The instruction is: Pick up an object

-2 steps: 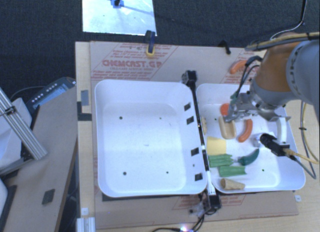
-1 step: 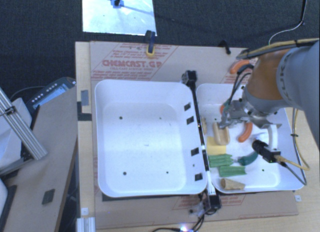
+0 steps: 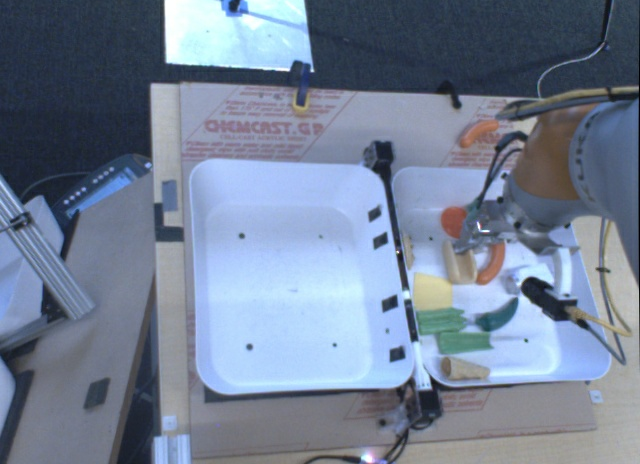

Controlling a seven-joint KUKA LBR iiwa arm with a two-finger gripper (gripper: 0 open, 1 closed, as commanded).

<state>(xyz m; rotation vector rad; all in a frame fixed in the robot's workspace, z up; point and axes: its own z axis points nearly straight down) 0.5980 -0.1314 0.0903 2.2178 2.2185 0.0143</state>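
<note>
My gripper point(image 3: 478, 240) is low in the right bin point(image 3: 575, 352), near its middle. Directly beneath it lie a beige bread-like piece point(image 3: 460, 266) and an orange sausage-shaped piece point(image 3: 491, 264). A red round piece point(image 3: 454, 219) sits just left of the gripper. Nearer the front are a yellow wedge point(image 3: 432, 290), two green sticks point(image 3: 441, 320), a dark green pepper shape point(image 3: 498, 314) and a tan cone point(image 3: 465, 368). Whether the gripper touches any of them is hidden by the wrist.
The left bin point(image 3: 215, 177) stands beside the right one, with a black clipped divider point(image 3: 393, 252) between them. An orange piece point(image 3: 480, 133) lies on the board behind the right bin. The arm point(image 3: 585, 157) fills the space at the right.
</note>
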